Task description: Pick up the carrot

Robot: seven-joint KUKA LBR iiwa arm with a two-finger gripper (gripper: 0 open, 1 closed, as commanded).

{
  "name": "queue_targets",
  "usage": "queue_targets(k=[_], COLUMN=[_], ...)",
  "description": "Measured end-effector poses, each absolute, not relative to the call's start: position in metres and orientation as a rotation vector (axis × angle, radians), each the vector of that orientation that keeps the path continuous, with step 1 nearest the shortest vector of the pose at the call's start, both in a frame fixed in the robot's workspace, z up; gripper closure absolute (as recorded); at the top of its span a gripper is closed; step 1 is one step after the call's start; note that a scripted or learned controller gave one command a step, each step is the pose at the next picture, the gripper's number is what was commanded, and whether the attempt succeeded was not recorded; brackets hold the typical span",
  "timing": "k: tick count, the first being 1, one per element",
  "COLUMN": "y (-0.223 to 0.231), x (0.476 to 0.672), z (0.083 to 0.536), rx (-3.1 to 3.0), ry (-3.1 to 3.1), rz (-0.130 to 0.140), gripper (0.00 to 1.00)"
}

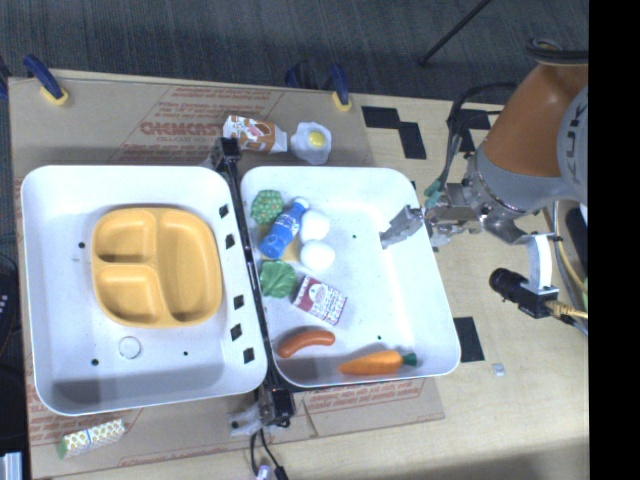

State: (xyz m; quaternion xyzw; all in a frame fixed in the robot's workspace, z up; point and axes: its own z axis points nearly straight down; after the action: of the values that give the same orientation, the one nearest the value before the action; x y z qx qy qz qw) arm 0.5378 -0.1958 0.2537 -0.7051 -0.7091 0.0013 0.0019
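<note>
Bench (500, 408), cardboard-covered, carries two white bins clipped side by side. Left bin (50, 268) holds a yellow divided tray (157, 265), set about centre, probably a drop-off spot for sorted items. Right bin (420, 308) holds the clutter: blue bottle (284, 228), two white eggs (316, 243), green leafy pieces (266, 208), a small red-and-white carton (320, 300), a sausage (305, 342) and the carrot (375, 364).

Arm (530, 148) comes in from the right; gripper (402, 226) hangs over the right bin's upper right rim, nothing between its fingers. Whether they are apart or together cannot be told from this angle.

Carrot lies flat along the near wall, green top toward the right corner, sausage just beside its tip, gripper well apart from it. Wall proximity likely narrows finger room; a grasp across the carrot's width seems wisest.

Outside the bins: a small carton (250, 133) and a yellow-centred piece (312, 142) at the far edge, a wrapped strip (92, 436) near left.
</note>
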Motion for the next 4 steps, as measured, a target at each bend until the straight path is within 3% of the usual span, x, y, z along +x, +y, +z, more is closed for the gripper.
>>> queue_targets(k=[1,2,3,4], y=[-0.118,-0.083,-0.025,-0.069], x=[0.506,0.559,0.531,0.575], z=[0.149,0.24,0.191,0.191], rx=[-2.352,-2.301,-2.369,-2.541], ry=[-2.074,-2.135,-2.056,-1.844], rz=[0.005,0.003,0.006,0.004], gripper=[0.0,0.0,0.0,0.0])
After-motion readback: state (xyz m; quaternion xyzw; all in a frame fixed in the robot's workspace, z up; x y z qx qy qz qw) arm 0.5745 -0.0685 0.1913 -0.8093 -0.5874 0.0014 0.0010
